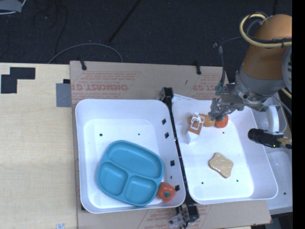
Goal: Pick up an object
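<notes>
In the right bin (248, 187), my gripper (217, 114) hangs low over the far part, right above a small orange round thing (221, 122) that sits against its tip. Just left of that lies a small white and orange box-like piece (195, 123). A tan, bread-like slice (221, 165) rests nearer the front of the same bin. Whether the orange thing is between the fingers I cannot make out.
The left bin (90, 123) holds a blue divided plate (129, 172) and a red-orange tomato-like ball (166, 191) at its front right corner. A black divider rail (174, 142) separates the bins. The grey and orange arm (264, 56) comes in from the upper right.
</notes>
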